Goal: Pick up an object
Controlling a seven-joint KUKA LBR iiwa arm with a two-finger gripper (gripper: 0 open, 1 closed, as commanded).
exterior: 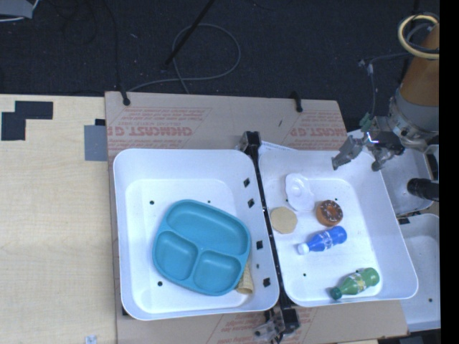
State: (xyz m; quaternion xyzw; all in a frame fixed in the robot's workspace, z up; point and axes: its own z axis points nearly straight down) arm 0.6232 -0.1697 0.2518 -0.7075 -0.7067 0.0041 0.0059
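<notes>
The right bin (pixel 391 213) holds a white cup-like object (pixel 298 190), a brown doughnut (pixel 330 212), a tan round cookie (pixel 283 220), a blue bottle with a white cap (pixel 323 240) and a green bottle (pixel 356 283). My gripper (pixel 363 152) hangs above the bin's far right corner, its two fingers spread open with nothing between them. It is well up and to the right of the doughnut and the cup.
The left bin (pixel 136 174) holds a blue divided plate (pixel 201 247) with a tan cone-like piece (pixel 245 284) poking out beneath its near edge. A black divider (pixel 262 217) runs between the bins. Cardboard (pixel 215 124) lies under both.
</notes>
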